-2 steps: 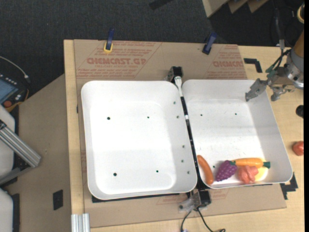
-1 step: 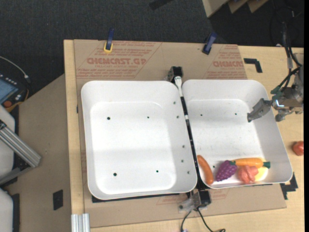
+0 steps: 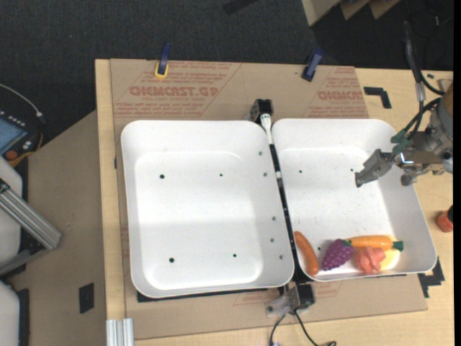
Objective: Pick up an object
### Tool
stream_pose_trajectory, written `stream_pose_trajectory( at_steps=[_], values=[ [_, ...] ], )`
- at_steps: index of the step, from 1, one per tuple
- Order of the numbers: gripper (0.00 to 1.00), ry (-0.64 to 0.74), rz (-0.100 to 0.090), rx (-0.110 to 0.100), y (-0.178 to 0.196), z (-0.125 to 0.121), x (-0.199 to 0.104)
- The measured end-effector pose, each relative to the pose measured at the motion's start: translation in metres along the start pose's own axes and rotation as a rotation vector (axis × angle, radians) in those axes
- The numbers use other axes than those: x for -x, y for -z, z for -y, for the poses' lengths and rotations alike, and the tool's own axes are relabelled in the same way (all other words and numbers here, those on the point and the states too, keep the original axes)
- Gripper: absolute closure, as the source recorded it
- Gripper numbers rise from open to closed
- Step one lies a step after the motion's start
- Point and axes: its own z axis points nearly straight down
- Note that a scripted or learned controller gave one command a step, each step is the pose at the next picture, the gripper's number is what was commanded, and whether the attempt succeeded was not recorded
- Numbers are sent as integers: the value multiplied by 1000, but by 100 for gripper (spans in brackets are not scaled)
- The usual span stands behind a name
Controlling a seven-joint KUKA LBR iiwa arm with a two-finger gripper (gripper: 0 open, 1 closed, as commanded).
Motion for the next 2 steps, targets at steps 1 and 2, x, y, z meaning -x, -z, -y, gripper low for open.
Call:
stream_pose_trajectory(
  at_steps=[1, 2],
  values=[
    [0, 0, 2, 14, 120, -3, -33],
    [0, 4, -1, 10, 210, -3, -121]
  ],
)
